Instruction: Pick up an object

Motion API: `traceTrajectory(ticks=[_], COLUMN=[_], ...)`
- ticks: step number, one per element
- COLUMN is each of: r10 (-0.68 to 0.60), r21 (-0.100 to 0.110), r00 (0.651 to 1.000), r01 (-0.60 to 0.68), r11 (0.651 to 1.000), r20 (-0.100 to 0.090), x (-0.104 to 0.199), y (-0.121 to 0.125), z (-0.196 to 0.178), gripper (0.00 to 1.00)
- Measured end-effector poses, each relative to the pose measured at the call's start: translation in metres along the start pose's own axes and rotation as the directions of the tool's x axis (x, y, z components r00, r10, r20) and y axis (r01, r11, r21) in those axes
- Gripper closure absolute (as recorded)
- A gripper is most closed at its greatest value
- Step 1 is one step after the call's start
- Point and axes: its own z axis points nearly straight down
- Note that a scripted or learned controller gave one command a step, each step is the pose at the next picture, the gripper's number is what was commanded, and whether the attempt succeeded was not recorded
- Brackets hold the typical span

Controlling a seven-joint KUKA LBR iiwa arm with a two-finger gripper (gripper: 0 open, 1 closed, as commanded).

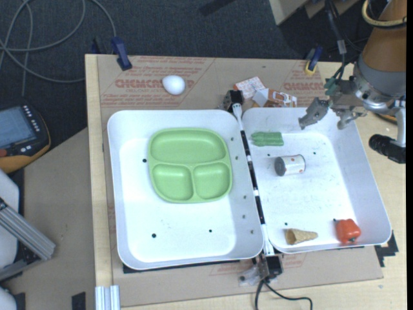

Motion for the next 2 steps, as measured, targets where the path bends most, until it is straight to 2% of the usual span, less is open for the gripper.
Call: traceTrajectory(ticks=[1,2], r10=[-0.001,0.001], r21=[0.001,0.002], r00=[1.000,1.000], r01=[0.001,-0.001], r11=[1.000,1.000], r20=[-0.001,0.000], x=[0.028,0.003], y=[0.019,0.003], z=[0.023,0.152], gripper=[0.00,0.00])
